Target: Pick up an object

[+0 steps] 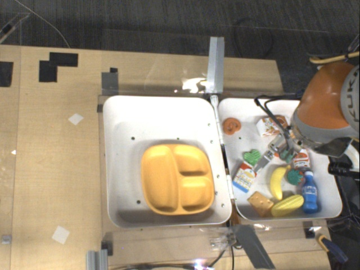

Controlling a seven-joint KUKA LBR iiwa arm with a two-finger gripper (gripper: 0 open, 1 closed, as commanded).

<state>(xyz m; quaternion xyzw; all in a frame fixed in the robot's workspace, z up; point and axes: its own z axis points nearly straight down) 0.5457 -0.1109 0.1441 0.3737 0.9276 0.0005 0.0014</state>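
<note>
The end effector (274,151) hung low in the right bin (335,207) beside the banana (277,181); its grip state could not be told.

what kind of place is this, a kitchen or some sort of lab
Most likely a robotics lab bench, not a kitchen. Two shallow white bins sit side by side, the left bin holding a yellow divided tray and the right bin holding toy food, with a robot arm reaching in.

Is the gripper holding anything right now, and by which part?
Cannot tell. The gripper is low in the right bin among the toys, but no item visibly sits between its fingers.
</note>
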